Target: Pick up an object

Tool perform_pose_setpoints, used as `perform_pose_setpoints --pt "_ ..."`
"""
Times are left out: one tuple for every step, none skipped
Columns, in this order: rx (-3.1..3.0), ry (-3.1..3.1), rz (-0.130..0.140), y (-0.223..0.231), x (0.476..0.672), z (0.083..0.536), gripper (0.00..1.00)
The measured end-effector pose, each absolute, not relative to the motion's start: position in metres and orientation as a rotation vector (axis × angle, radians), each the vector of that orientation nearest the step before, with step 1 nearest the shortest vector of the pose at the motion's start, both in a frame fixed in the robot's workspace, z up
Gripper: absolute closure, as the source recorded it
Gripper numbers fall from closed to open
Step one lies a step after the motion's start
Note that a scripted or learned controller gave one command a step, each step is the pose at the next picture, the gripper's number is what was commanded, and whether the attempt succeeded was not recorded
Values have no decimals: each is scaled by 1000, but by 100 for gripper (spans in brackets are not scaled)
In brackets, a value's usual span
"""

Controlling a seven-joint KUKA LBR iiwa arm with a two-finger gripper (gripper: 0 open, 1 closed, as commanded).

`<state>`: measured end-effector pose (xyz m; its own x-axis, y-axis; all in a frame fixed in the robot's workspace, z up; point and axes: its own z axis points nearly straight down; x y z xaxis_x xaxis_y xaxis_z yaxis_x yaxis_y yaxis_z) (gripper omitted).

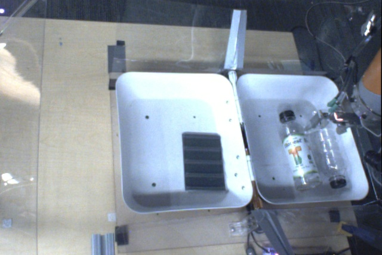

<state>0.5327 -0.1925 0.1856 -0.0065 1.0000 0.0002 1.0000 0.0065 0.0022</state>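
Camera view has the gripper (340, 115) low at the right rim of the right bin (262, 98), reaching in from the right edge, with the orange band of the arm (373, 77) just above it. Whether it is spread or pressed together cannot be told; its tip is a small blur of grey metal with a reddish spot. It hangs just beside the upper end of a clear plastic bottle (327, 155), which lies on the bin floor with its dark cap toward the near right corner; contact between the two cannot be made out. Touching that bottle's left side lies a second clear bottle with a white, orange and green label (296, 152), its black cap pointing toward the far wall. Both bottles lie flat, roughly parallel, in the right half of that bin. The left bin (137, 128) holds a dark ribbed rectangular block (203, 161), lying flat toward its near right part. Both bins rest on a pale wooden bench (71, 128).
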Motion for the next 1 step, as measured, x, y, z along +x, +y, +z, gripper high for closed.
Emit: perform_pose_setpoints --pt "1985 2418 15 -157 539 90 0"
